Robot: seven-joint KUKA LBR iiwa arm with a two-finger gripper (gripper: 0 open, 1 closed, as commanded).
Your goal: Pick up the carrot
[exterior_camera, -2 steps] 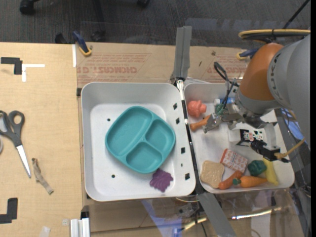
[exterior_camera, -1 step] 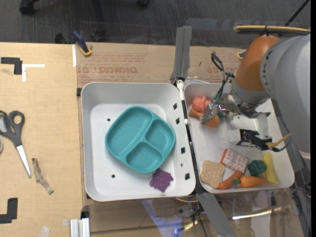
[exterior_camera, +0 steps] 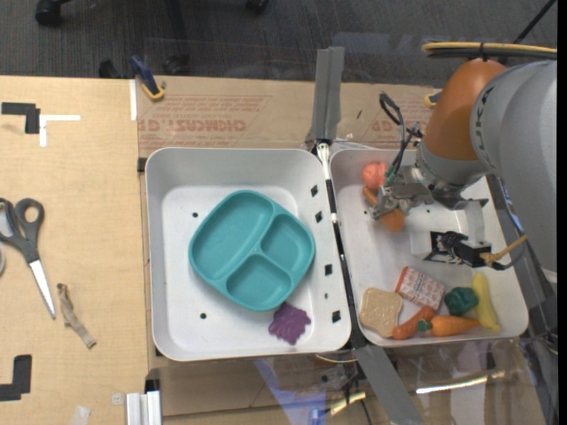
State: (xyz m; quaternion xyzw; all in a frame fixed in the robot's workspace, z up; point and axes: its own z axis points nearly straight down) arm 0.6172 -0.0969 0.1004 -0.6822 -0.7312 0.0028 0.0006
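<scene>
The tool (exterior_camera: 387,204) sits low in the upper left part of the right bin (exterior_camera: 376,264), at the end of the grey arm (exterior_camera: 518,140) with its orange band (exterior_camera: 461,113). Whether it is apart or together cannot be told from this angle; its tip is dark and crowded against other things. Just beside the tool, toward the bin's top wall, lies a pinkish-orange piece of toy food (exterior_camera: 374,173), and a small orange-brown piece (exterior_camera: 392,220) sits right under the tool's tip, touching or nearly touching it; nothing can be seen clearly clamped.

The carrot (exterior_camera: 452,325) lies well apart from the tool, along the bin's bottom wall, on its side with its point toward the left. Around the carrot: a dark green piece (exterior_camera: 460,301) just above it, a yellow piece (exterior_camera: 485,301) beside it on the right, a small reddish-orange piece (exterior_camera: 409,328) at its left end, a slice of toast (exterior_camera: 381,312) further left, and a red-and-white patterned packet (exterior_camera: 419,286) up and to the left.

Left of the right bin, the left bin (exterior_camera: 168,264) holds a teal divided plate (exterior_camera: 252,249), with a purple piece (exterior_camera: 289,323) just below the plate's lower edge. Further left still, on the bench (exterior_camera: 71,237), lie scissors (exterior_camera: 28,246) and a small strip of scrap (exterior_camera: 75,315).
</scene>
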